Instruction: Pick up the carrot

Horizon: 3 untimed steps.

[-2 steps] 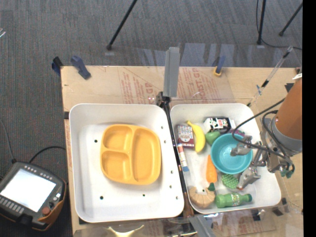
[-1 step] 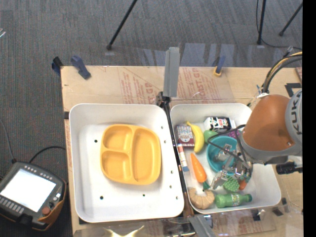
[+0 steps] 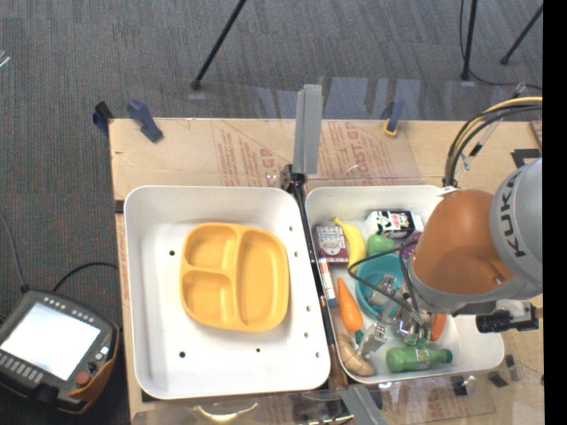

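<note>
The carrot (image 3: 349,305) is a short orange cone lying in the right bin (image 3: 478,354), near its left wall and pointing toward the front. My gripper (image 3: 396,322) hangs low over the middle of that bin, just right of the carrot and over the rim of a teal bowl (image 3: 379,289). The arm's orange band (image 3: 456,251) hides much of the wrist and the bin's right side. I see nothing held by the gripper.
Around the carrot lie a banana (image 3: 353,237), a red-and-white box (image 3: 330,243), a pen (image 3: 326,282), a green fruit (image 3: 382,244), a black-and-white carton (image 3: 392,222), a green bottle (image 3: 418,359) and a beige piece (image 3: 354,355). The left bin (image 3: 151,237) holds a yellow divided plate (image 3: 235,275).
</note>
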Each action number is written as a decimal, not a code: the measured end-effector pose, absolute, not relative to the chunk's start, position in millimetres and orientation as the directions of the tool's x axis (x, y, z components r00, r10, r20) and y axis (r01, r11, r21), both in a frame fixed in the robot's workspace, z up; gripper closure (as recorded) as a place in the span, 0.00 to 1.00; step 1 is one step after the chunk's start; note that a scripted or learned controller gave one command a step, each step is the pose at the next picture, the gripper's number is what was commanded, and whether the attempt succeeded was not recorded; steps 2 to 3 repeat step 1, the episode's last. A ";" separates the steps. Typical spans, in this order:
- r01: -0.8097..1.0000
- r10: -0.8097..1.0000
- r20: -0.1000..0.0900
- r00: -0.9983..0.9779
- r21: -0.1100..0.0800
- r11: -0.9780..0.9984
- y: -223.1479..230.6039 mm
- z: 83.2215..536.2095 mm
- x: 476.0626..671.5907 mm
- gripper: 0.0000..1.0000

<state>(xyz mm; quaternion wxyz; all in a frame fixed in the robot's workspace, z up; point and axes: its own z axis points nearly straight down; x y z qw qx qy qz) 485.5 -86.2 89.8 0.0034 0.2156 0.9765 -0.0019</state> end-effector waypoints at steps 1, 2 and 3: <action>0.558 0.557 -0.011 -0.830 -0.004 0.830 -89.1 90.0 477.5 0.00; 0.558 0.557 -0.011 -0.830 -0.004 0.830 -89.1 90.0 477.5 0.00; 0.558 0.557 -0.011 -0.830 -0.004 0.830 -89.1 90.0 477.5 0.00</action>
